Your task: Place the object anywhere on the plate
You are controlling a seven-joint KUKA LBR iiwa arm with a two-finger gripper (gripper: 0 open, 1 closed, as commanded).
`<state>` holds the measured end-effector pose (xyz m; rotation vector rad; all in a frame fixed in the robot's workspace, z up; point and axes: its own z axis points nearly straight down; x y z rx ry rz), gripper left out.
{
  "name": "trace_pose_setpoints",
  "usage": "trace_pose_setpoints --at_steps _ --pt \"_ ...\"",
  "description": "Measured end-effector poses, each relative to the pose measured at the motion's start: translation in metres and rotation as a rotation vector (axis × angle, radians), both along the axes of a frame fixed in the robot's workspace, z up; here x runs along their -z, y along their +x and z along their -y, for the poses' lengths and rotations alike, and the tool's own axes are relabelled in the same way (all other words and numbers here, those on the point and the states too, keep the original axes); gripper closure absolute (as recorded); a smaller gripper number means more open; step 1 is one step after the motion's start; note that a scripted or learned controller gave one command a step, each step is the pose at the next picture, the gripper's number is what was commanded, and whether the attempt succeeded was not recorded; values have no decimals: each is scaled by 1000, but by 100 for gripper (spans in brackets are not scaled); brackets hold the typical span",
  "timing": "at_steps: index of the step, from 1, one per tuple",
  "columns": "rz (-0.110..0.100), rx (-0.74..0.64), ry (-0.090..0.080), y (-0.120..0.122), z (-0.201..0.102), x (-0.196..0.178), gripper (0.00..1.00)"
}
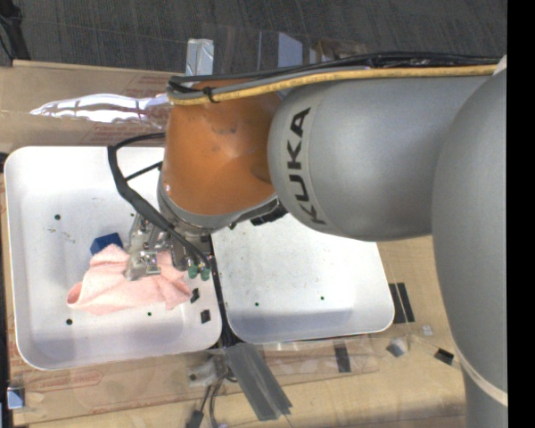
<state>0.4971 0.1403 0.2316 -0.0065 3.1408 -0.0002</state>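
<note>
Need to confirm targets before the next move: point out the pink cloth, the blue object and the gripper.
pink cloth (116, 285): camera view, middle of the crumpled fabric.
blue object (106, 242): camera view, its visible corner above the cloth.
gripper (148, 264): camera view, metal fingertip assembly over the cloth.

The arm (366, 141) hides most of the right bin (303, 283) behind and to the right of the gripper (147, 261), and its grey body is cut off by the top and right edges, so the bin's far wall and back corners cannot be seen. Just left of the gripper, a small blue thing (107, 241) is partly buried under the pink cloth (125, 285), too little of it showing to tell what it is. The gripper's tip is pressed into the cloth's folds, and its wrist is covered by the orange band (218, 154) directly above it.
</note>
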Motion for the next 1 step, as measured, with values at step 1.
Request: trace_pose_setpoints --at_steps 1 --pt "0 0 0 0 0 0 0"
